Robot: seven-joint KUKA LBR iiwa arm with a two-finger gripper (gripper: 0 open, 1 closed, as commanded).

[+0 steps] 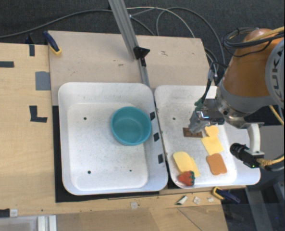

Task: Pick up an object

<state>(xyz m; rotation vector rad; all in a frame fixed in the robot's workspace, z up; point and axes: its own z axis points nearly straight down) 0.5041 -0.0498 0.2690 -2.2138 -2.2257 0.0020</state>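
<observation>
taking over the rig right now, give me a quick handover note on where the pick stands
Hand: low in the right bin, over a small brown piece; whether it is open or shut cannot be told.
Right bin also holds: two yellow pieces, an orange piece, a red strawberry-like item at the front edge.
Left bin: a teal bowl.
Done: arm is down at the brown piece.
Left: nothing visibly lifted; the grasp and lift need confirming.

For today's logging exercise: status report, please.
Gripper low in right bin, over brown piece. Grasp unconfirmed. Yellow pieces close beside.
</observation>
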